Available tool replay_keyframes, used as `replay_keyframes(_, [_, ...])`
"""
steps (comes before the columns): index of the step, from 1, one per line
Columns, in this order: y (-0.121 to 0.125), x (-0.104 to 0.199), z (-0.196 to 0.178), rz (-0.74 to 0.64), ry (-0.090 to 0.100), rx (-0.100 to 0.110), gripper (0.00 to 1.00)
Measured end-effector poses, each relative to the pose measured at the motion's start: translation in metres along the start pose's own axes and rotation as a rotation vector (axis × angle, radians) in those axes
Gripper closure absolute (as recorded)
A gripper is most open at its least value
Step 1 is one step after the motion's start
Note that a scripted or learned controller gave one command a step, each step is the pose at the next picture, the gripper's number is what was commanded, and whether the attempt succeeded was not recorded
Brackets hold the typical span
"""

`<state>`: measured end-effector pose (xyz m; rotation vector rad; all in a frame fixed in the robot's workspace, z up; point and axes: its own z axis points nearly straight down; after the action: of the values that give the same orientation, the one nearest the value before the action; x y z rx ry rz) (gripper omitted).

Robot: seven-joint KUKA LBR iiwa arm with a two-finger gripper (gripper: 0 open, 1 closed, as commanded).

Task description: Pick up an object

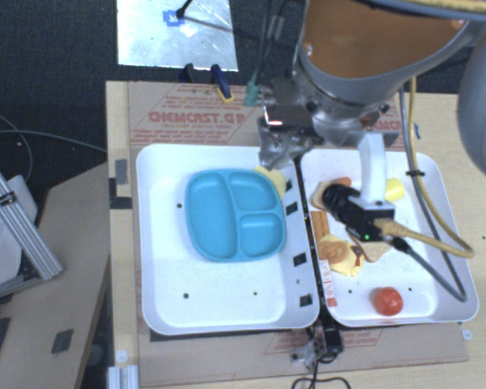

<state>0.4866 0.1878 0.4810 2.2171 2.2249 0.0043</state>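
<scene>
Orange-banded and grey, the arm point(389, 23) looms largest at the top right and reaches down toward the far edge of the bench. Its gripper point(275, 165) hangs over the far end of the wall that divides the two bins, and whether it is released or clenched cannot be told from this angle. Just below the gripper lies a pale yellow object point(272, 180), in the far right corner of the left bin point(227, 302); it touches or overlaps the upper right corner of a blue divided plate point(231, 215), and the view does not show whether the gripper grips it. The plate lies flat near the middle of the left bin, its three compartments facing up. In the right bin point(425, 300) a red round item point(387, 301) sits alone near the front edge, well apart from the rest. Farther back, a tan slice point(379, 251) lies beside some orange and yellow pieces point(337, 254) close to the dividing wall, and a small yellow piece point(395, 190) rests near the far side. Both bins sit on a cardboard sheet point(194, 116) with red lettering, and a silvery sheet point(174, 23) lies on the dark floor beyond it.
</scene>
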Motion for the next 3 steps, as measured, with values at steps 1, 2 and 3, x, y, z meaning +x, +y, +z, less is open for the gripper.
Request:
replay_keyframes(1, [0.013, -0.082, 0.005, 0.011, -0.002, 0.001, 1.00])
replay_keyframes(2, [-0.001, -0.112, 0.083, 0.007, -0.003, 0.008, 1.00])
replay_keyframes(3, [0.000, -0.105, 0.023, -0.001, 0.000, -0.006, 1.00])
